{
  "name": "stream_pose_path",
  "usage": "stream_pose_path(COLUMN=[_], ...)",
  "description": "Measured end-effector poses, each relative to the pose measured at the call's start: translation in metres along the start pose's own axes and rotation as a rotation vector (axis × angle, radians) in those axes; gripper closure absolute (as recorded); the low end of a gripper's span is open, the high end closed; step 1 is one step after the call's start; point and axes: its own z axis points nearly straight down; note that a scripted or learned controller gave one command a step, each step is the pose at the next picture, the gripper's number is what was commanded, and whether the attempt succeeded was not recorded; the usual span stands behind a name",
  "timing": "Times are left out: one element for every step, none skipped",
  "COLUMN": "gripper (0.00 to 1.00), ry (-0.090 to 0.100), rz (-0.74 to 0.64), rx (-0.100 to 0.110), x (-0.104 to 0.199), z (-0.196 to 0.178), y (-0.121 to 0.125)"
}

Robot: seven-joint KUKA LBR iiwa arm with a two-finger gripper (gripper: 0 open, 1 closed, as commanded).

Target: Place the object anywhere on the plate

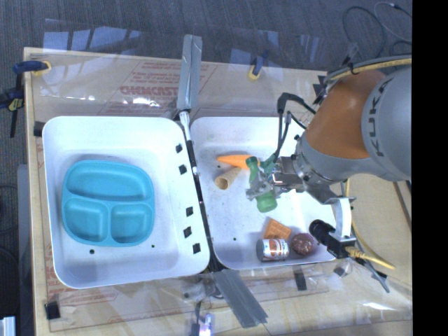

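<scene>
Gripper (260, 185) low in right bin (238, 247), at green bottle-like object (265, 200); whether fingers clamp it, cannot tell (metal hides contact). Object sits mid-bin, just below carrot (233, 161), apart from can (274, 249). Blue plate (107, 202) lies in left bin (105, 133), well apart. Judgement: grasp step in hand; best to close across narrow body, lift straight up, clear divider before traversing left. Object's long axis appears roughly up-down in view, darker end toward carrot; exact heading unclear.

Arm (364, 128) runs off the right edge, its bulk hiding the right bin's (231, 128) far corner. Green object (266, 201) sits half-covered beneath the gripper (257, 186); can label (274, 249) too small to read.
</scene>
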Motion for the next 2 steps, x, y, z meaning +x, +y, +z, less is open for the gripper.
stream_pose_path(gripper=[1.00, 1.00], ry=[-0.001, 0.001], rz=[-0.530, -0.737], rx=[0.000, 0.004], x=[0.052, 0.146], z=[0.004, 0.035], y=[0.056, 0.058])
